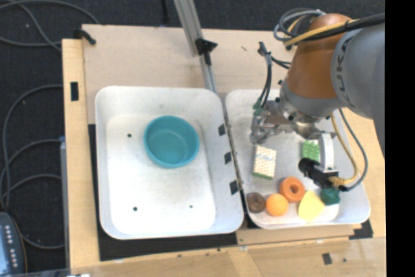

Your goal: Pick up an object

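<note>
The gripper [261,130] is positioned in the right bin [353,214], directly above a green-speckled sponge [264,161]. Jaw state: cannot tell. The left bin [117,204] contains a teal bowl [171,141].

— Left bin [117,217]?
— One teal bowl [171,141], upright.
— Right bin [353,214]?
— Gripper [260,131] above a speckled sponge [264,161]; brown doughnut [256,202], orange ball [277,205], orange ring [293,188], yellow block [310,205] along the near edge.
</note>
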